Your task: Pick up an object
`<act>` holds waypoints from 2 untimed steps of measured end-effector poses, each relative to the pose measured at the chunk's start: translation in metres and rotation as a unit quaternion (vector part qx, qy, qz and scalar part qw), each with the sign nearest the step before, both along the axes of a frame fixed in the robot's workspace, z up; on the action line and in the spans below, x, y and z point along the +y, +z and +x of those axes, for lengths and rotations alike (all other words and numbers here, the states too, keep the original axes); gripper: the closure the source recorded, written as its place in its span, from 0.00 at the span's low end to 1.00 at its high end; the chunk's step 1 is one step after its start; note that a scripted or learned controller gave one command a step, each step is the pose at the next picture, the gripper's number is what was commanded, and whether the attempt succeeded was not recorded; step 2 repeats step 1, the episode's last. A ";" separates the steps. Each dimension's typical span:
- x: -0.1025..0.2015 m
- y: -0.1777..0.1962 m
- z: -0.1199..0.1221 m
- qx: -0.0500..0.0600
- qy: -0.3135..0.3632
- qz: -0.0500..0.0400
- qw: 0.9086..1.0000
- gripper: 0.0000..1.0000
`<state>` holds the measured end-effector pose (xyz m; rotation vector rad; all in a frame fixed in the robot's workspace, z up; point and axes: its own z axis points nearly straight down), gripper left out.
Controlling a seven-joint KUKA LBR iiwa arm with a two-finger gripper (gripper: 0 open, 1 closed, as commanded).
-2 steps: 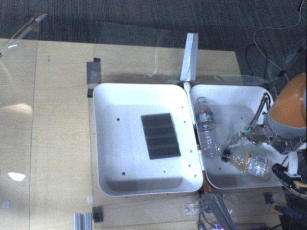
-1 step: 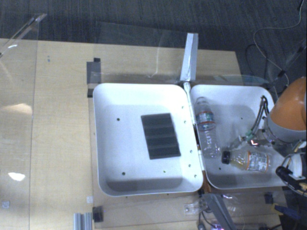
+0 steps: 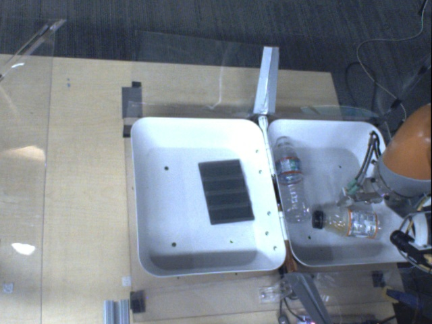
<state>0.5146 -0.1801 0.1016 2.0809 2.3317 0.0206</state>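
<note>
In the right bin (image 3: 324, 135), a clear water bottle (image 3: 289, 177) with a red-and-white label lies along the left wall. A smaller clear bottle (image 3: 345, 223) with a black cap lies on its side near the front, cap pointing left. My gripper (image 3: 360, 196) hangs low over the right half of this bin, just above and behind the small bottle. The grey arm with its orange band (image 3: 410, 147) comes in from the right. A dark ridged rectangular block (image 3: 226, 191) lies flat in the middle of the left bin (image 3: 152, 181).
A metal post (image 3: 266, 79) stands behind the seam between the two bins. Cables (image 3: 378, 52) run over the floor at the back right. Black brackets (image 3: 133, 100) sit at the left bin's corners on the wooden bench.
</note>
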 end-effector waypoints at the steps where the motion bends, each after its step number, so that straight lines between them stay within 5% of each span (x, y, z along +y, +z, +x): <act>1: 0.056 0.089 0.024 0.007 0.017 0.000 1.000 1.00; 2: 0.056 0.089 0.024 0.007 0.017 0.000 1.000 1.00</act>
